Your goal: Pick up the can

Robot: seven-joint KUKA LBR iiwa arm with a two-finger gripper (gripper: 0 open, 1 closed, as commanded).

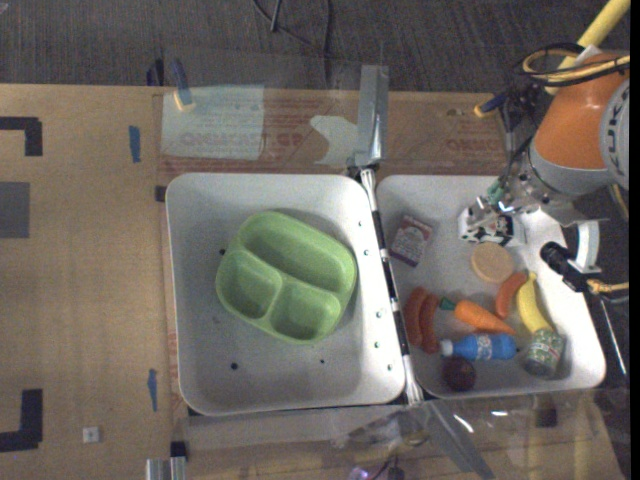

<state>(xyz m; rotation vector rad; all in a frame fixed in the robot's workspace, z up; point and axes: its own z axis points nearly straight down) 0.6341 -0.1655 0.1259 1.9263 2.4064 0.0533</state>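
The green three-compartment plastic tray (287, 276) is lying in the middle of the left shallow white bin (190, 358). In the right shallow white bin (590, 368), the small green-labelled metal can (544, 352) is sitting at the near right corner, just beside the yellow toy banana (532, 306).

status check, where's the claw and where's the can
Claw over right bin's top edge, beside cow-print toy. Can untouched, bottom right corner. Banana and blue bottle crowd it.

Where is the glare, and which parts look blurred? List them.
Camera view: glare streaks the clear plastic sheet behind the bins and the clear panel at the bottom edge; the grey and orange arm is soft; the small green-labelled can reads blurry; the green three-compartment plastic tray is evenly lit.
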